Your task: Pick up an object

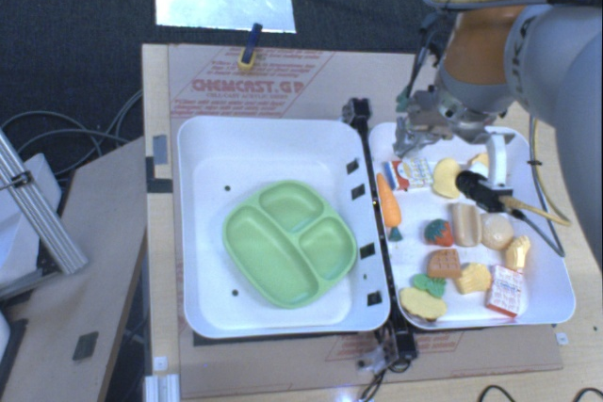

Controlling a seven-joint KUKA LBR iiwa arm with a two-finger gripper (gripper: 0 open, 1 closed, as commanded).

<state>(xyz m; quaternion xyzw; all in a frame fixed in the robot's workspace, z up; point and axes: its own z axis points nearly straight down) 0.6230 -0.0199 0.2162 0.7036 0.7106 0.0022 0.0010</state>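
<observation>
The gripper hangs low over the far left corner of the right bin. Whether its fingers are spread or pressed together cannot be told. The carrot lies just in front of it, against the bin's left wall, long axis running front to back. A small red-and-white packet sits directly beneath the fingertips.

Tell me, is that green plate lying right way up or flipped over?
Right way up: the green plate shows its three hollow compartments facing upward.
</observation>
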